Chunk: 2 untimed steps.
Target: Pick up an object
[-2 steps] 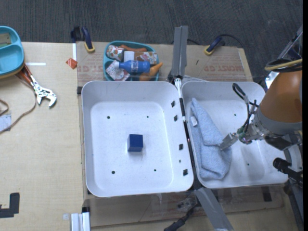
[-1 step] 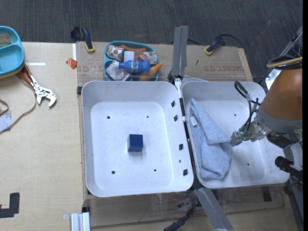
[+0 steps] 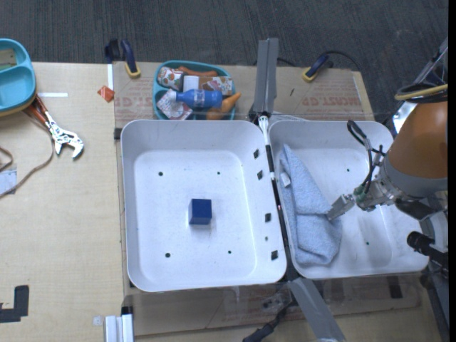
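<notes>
A small blue cube [image 3: 201, 211] lies flat near the middle of the left bin [image 3: 142, 262]. In the right bin [image 3: 370, 251], a light blue cloth [image 3: 305, 205] is crumpled along the left side. My gripper [image 3: 336, 211] is low in the right bin, with its tip at the cloth's right edge. The arm and its orange band [image 3: 422, 142] reach in from the right. I see nothing lifted off the bin floor.
Behind the left bin stands a teal tray [image 3: 162, 73] holding several small items. A wrench [image 3: 63, 140] and a teal dish [image 3: 14, 77] lie on the bench to the left. Clamps [image 3: 314, 68] sit at the bench's back edge.
</notes>
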### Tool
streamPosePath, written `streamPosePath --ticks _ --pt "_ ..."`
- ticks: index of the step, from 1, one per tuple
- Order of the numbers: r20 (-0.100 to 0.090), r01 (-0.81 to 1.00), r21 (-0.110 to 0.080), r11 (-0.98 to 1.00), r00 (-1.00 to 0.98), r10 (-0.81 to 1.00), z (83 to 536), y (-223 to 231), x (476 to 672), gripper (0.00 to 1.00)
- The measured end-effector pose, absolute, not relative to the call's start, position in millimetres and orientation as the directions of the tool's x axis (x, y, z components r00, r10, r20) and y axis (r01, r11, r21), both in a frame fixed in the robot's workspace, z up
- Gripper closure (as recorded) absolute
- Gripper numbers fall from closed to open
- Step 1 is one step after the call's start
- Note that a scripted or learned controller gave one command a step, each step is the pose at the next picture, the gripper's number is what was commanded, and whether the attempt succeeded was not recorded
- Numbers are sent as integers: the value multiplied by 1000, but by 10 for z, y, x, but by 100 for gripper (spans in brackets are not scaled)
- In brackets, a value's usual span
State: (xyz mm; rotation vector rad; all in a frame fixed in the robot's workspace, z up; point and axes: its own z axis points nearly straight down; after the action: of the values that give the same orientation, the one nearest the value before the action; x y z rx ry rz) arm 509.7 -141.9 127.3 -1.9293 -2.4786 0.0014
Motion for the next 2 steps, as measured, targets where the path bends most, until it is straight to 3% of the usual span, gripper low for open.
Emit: streamPosePath --ticks 1,2 --pt "-2 978 1 209 -209 978 1403 -2206 5076 0" --pt "10 979 -2 205 -205 979 906 -2158 4986 0"
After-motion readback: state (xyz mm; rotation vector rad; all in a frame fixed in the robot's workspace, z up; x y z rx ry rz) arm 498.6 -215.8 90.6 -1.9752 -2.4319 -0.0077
